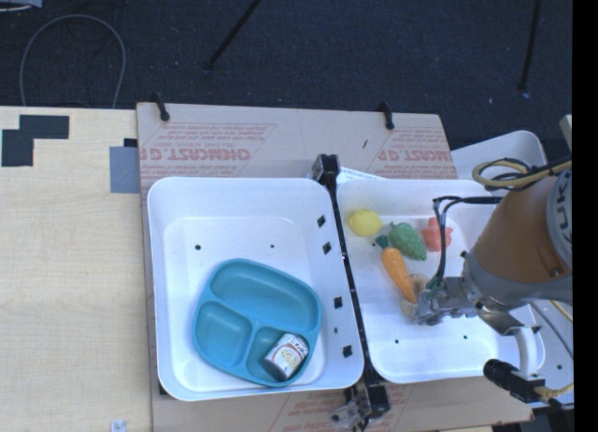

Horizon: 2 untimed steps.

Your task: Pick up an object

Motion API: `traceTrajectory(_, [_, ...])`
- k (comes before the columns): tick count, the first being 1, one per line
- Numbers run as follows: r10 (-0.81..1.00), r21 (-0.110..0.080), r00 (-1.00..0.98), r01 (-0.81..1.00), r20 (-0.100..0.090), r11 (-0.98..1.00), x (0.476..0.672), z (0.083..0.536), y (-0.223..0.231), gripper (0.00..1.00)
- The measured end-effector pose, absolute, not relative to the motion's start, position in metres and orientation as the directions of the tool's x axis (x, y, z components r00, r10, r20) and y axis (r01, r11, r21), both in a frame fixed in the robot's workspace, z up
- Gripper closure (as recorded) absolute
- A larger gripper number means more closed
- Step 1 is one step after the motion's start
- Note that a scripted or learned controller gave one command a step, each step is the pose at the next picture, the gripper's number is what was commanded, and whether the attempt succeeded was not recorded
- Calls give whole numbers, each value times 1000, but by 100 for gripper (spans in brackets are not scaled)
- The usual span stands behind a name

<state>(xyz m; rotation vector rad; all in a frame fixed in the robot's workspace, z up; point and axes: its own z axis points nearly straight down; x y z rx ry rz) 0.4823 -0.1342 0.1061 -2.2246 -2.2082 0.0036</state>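
under the claw [432, 309], carrot [399, 274] tip

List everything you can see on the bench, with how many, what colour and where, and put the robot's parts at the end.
bins: two, white, side by side on the bench
divided plate: one, blue, left bin
small jar: one, white label with red, lying in the plate's near compartment
toy lemon: one, yellow, right bin, far side
toy carrot: one, orange, right bin, middle
green toy vegetable: one, green, beside the lemon
red toy: one, red, partly hidden, right of the green one
cardboard sheet: one, brown, under the bins
arm: one, grey and orange, from the right
gripper: one, low in the right bin by the carrot's near end
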Motion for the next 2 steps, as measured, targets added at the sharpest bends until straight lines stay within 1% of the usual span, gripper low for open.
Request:
traceTrajectory(1, [1000,1,5,1000,0,-5,478,156,-144,100])
traceTrajectory(2, [1000,3,-1,1000,0,1,479,208,-145,100])
